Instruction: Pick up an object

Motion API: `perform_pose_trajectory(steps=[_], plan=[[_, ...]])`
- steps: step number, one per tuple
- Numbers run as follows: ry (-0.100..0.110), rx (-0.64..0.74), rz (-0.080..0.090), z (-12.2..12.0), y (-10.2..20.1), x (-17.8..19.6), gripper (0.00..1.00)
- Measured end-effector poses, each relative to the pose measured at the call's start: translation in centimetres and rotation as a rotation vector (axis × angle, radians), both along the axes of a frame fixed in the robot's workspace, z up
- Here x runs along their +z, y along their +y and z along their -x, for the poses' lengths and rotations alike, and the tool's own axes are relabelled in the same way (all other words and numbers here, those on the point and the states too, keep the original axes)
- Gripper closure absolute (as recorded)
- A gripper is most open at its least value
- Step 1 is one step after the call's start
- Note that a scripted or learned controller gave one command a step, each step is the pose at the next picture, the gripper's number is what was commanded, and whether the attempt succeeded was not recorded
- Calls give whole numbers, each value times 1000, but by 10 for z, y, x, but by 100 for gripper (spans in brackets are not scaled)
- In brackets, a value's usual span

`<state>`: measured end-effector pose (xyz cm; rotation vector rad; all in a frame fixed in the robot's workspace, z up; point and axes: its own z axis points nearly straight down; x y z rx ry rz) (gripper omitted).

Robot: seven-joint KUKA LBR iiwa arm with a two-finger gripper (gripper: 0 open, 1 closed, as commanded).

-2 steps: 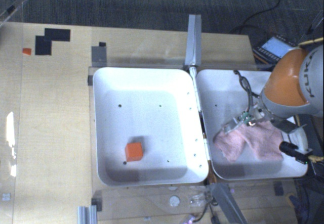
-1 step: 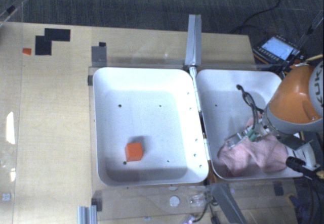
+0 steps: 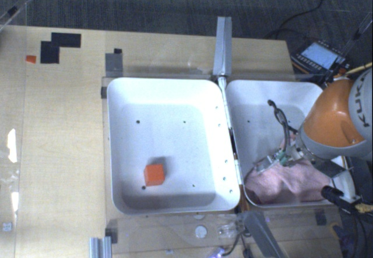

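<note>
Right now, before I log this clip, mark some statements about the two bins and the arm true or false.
1. An orange block lies in the left bin. True.
2. A pink cloth lies in the right bin. True.
3. The cloth sits at the right bin's far edge. False: it lies along the near edge.
4. The arm is over the left bin. False: it is over the right bin, above the cloth.
5. The block touches the cloth. False: they lie in separate bins.
</note>
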<state>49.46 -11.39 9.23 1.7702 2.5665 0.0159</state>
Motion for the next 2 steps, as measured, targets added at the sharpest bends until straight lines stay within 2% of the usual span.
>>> perform_pose_trajectory(steps=[1, 2], plan=[[-9, 3, 0, -4, 1, 12, 100], [-9, 3, 0, -4, 1, 12, 0]])
